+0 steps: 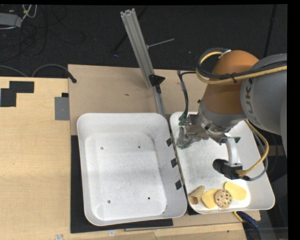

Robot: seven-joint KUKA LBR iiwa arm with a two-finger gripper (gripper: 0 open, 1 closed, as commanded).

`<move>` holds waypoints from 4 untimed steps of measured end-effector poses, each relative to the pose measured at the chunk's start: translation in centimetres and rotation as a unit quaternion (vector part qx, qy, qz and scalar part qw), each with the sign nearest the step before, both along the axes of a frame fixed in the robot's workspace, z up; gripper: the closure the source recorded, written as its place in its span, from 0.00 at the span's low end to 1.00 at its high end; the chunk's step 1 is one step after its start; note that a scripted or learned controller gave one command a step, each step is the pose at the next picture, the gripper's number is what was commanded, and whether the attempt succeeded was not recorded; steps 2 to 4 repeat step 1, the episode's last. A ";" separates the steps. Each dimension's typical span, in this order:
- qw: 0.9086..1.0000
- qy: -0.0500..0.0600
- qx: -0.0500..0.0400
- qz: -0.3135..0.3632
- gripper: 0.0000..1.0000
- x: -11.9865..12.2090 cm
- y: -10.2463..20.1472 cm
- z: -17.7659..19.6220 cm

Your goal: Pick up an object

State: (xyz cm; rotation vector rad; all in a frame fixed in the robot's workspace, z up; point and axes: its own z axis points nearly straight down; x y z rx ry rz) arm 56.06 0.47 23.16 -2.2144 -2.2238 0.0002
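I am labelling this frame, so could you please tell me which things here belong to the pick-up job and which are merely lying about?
Belongs to the job:
- gripper
- right bin
- tan cone-shaped piece
- round perforated piece
- yellow piece

Lying about:
- left bin
- metal rail
- floor cables

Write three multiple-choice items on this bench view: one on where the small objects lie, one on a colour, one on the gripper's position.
1. Where do the small yellowish objects lie?
A. Near corner of the right bin
B. Middle of the left bin
C. On the wooden bench

2. What colour is the band above the arm's wrist?
A. Blue
B. Orange
C. Green

3. Where is the gripper?
A. Over the left bin's centre
B. Over the yellowish objects
C. At the right bin's left side, near the far end

Answers:
1 A, they sit clustered at that bin's near edge.
2 B, the bulge is plainly orange.
3 C, it sits by the wall between the bins, apart from the objects.
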 end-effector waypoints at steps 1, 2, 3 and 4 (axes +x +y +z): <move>1.000 0.002 0.000 0.000 1.00 -0.9 4.2 -0.2; 1.000 0.002 0.000 0.000 1.00 -0.9 4.2 -0.2; 1.000 0.002 0.000 0.000 1.00 -0.9 4.2 -0.2; 1.000 0.002 0.000 0.000 1.00 -0.9 4.2 -0.2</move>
